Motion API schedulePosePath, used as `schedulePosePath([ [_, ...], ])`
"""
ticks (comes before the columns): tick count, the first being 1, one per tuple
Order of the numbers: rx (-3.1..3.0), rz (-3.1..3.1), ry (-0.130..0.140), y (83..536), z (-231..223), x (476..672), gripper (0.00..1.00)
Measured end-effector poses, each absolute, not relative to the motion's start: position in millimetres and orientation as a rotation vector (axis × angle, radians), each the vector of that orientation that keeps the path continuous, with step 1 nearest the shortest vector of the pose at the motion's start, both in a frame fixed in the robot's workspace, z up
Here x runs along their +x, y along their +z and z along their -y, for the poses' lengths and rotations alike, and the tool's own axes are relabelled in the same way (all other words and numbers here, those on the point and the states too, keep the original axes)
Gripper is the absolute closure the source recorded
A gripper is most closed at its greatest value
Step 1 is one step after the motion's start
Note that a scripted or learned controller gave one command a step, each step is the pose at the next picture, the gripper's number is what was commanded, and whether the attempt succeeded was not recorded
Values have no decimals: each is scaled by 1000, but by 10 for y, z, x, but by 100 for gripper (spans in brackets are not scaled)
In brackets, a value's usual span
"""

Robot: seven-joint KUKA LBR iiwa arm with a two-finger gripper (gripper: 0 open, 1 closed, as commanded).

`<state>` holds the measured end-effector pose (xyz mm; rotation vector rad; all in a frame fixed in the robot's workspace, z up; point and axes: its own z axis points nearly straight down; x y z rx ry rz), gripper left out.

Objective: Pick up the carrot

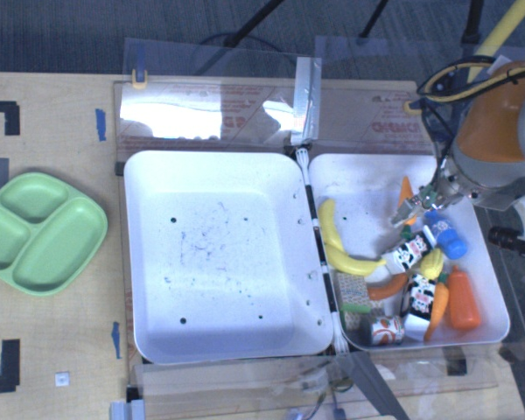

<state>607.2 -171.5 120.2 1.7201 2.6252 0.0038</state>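
- Gripper [417,205]: metallic two-finger tool on the grey arm with its orange band, low over the right bin's far half; whether the jaws are wide or narrow cannot be told.
- Carrot [406,188]: slim, tapered orange piece just beside the gripper tip, towards the right bin's far wall; contact unclear.
- Right bin [367,178]: shallow white plastic; toys heaped along its near and right sides.
- Banana [339,243]: smooth curved yellow form near the bin's left wall.
- Left bin [219,243]: glossy white tray with rounded corners.
- Green plate [39,232]: three-compartment dish at the wooden bench's left edge.
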Motion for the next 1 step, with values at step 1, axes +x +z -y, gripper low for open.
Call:
schedulePosePath([
  [1, 1749, -2605, 2, 1909, 1493, 6270, 100],
])
